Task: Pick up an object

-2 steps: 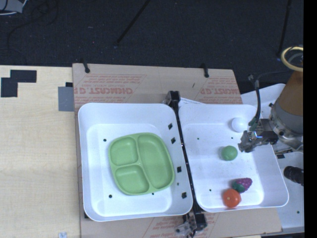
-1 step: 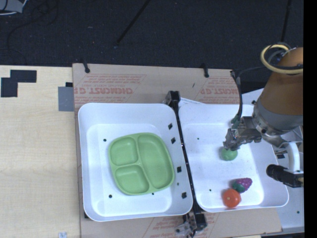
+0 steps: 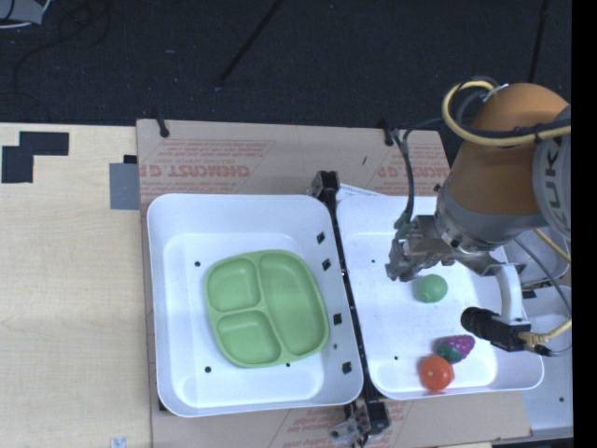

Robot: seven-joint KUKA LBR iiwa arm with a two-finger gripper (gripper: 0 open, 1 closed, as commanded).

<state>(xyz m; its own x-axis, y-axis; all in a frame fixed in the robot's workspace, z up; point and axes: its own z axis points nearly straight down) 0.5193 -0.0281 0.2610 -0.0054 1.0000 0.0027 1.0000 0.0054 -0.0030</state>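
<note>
In the right bin (image 3: 382, 343) lie a green ball (image 3: 431, 288), a small purple and green object (image 3: 456, 347) and a red-orange ball (image 3: 436, 372). My gripper (image 3: 404, 264) hangs over the middle of that bin, just left of and slightly above the green ball. Nothing shows between its fingers from this angle. The arm's orange band and grey wrist come in from the upper right and cover the bin's far right corner.
The left bin (image 3: 177, 250) holds a light green divided plate (image 3: 266, 307). A black divider (image 3: 338, 287) runs between the two bins. Bare white floor lies in the right bin's left half.
</note>
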